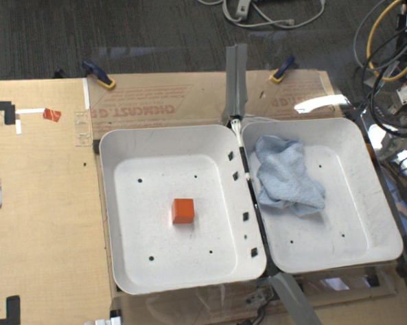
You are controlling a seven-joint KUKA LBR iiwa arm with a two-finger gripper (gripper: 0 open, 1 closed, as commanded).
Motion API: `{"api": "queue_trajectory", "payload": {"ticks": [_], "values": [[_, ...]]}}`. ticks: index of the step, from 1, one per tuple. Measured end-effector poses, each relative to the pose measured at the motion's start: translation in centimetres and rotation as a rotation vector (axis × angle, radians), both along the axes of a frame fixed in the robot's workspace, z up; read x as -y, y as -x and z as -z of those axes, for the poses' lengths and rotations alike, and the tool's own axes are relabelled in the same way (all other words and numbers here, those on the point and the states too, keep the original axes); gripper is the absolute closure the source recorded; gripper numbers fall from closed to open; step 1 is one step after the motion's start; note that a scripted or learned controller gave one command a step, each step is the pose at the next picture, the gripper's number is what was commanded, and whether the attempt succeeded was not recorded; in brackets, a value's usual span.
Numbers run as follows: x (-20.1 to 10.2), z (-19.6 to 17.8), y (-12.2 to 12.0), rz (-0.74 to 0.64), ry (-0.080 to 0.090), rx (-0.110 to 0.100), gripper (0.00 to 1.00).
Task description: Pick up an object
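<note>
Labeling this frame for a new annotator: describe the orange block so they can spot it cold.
Start with the two white bins side by side on the bench and take the left bin. The orange block sits alone on its floor, a little below the middle. It is small, hard-edged and bright orange, unlike the crumpled pale blue cloth lying in the right bin.

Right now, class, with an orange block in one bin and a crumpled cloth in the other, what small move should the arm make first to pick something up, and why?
Probably bring the gripper in over the left bin and centre it above the orange block. The block sits alone near the bin's middle, away from the walls, and looks easier to grip than the crumpled blue cloth in the right bin.
</note>
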State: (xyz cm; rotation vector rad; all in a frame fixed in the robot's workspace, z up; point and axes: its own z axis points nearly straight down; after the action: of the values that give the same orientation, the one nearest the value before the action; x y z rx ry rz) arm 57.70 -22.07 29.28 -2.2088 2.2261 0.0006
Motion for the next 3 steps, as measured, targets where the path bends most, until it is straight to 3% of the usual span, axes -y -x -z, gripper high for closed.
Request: {"api": "queue_trajectory", "payload": {"ticks": [1, 2, 3], "values": [[-0.1, -0.8, -0.1, 0.005, -0.005, 0.003, 1.00], [0.0, 0.6, 0.4, -0.556, -0.001, -0.001, 1.00], [-0.6, -0.5, 7.1, -0.827, 0.000, -0.001, 1.00]]}}
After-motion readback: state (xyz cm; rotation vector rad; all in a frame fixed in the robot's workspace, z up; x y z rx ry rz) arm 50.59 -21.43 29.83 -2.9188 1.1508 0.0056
